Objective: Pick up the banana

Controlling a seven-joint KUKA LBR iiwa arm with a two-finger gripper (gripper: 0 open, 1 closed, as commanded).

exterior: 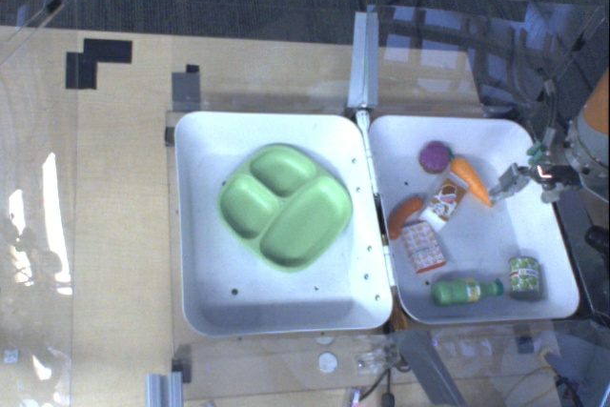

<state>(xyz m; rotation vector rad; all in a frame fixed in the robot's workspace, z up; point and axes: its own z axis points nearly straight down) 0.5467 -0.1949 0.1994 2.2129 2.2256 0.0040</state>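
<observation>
Plainly, the first job is to find the target. The hand (507,182) hangs over the right bin (562,248) at about 3 o'clock, just beside the tip of the carrot (469,179). Whether it is spread or pressed together I cannot tell at this slant, and nothing is seen pinched in it.

Where the banana lies I cannot tell. In this bin I can make out a purple ball (437,156) toward 12 o'clock, a small carton (445,201) and a reddish-orange piece (405,213) near the middle, and a flat packet (422,246) below them. A green bottle (466,290) and a tin (523,274) lie toward 6 and 5 o'clock. None of them reads as a yellow curved fruit. The left bin (205,205) carries a green divided plate (285,206).

To do this step well, I judge the arm should not close on the carrot merely because it is nearest. It would do better to rise clear, settle which thing is the target, and then come down straight with the hand set across the fruit's narrow width, away from the bin wall.
</observation>
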